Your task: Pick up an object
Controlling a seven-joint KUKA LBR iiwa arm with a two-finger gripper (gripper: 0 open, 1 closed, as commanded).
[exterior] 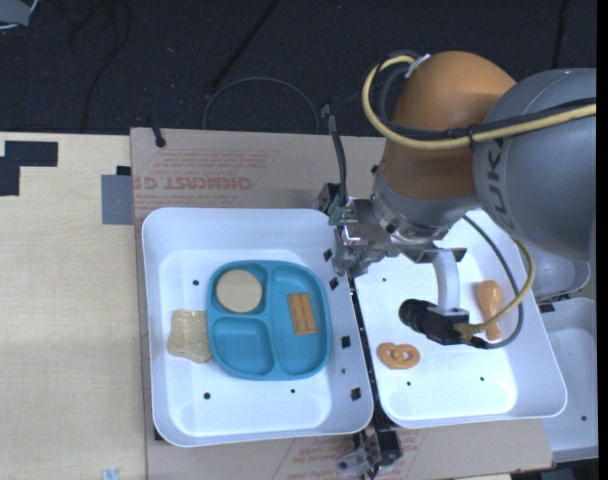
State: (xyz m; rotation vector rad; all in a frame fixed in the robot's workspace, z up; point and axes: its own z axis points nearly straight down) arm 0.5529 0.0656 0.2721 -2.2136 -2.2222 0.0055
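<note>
Over the right bin, arm bent down; jaws at the divider

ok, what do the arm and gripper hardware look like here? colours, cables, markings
The arm is a bulky, rounded grey shell with a glossy orange band above the wrist. A yellow cable loops around the orange part and runs on across the grey shell. Dark lettering on the grey is only partly readable. The gripper is a small silvery metal block with dark fittings.
</note>
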